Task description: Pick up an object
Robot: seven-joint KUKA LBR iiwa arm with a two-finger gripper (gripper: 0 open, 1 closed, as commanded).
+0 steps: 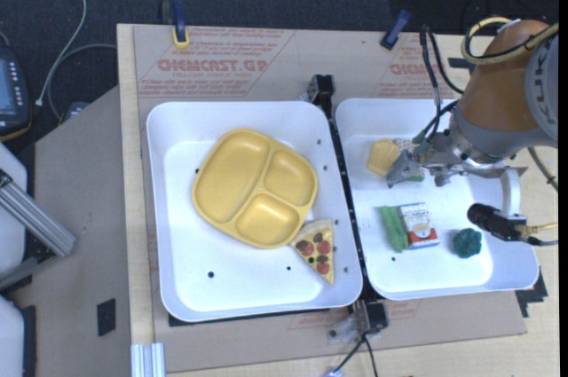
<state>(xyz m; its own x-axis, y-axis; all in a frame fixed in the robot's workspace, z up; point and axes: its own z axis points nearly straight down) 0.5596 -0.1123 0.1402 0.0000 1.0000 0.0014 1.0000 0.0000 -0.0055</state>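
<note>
Across both bins: one plate (256, 187), five small objects.

Brown bench (133, 189) bears left bin (169, 215); right bin (444, 278).

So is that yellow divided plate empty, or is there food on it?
Empty: all three compartments of the yellow plate show bare. The pizza slice lies beside it.

Glossy plastic yellow plate (256, 186)
</note>
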